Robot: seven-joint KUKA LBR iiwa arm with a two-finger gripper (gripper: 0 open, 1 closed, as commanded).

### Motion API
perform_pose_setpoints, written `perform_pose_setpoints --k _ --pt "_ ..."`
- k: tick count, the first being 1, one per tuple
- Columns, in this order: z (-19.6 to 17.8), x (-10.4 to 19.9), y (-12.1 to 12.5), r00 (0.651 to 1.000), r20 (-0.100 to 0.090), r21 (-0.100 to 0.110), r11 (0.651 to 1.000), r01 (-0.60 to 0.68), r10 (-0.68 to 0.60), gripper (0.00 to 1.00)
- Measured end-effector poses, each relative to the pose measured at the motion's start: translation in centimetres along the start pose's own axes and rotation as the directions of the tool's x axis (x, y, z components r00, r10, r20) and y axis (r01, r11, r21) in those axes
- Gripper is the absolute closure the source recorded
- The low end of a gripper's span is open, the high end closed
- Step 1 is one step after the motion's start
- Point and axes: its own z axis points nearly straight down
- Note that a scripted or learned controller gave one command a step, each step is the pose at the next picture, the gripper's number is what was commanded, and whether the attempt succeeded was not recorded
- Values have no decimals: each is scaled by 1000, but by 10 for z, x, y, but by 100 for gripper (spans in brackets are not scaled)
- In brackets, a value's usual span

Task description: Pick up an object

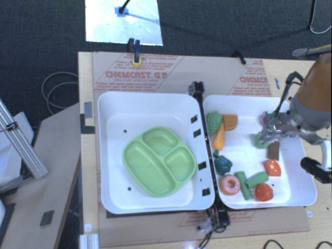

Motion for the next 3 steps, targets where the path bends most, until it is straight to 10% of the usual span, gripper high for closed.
perform_pose_setpoints --k 1,3 --pt "-23 0 1 1000 0 2 1000 -1 1 100" --pt "-39 104 -8 1000 -3 4 1000 6 -6 100"
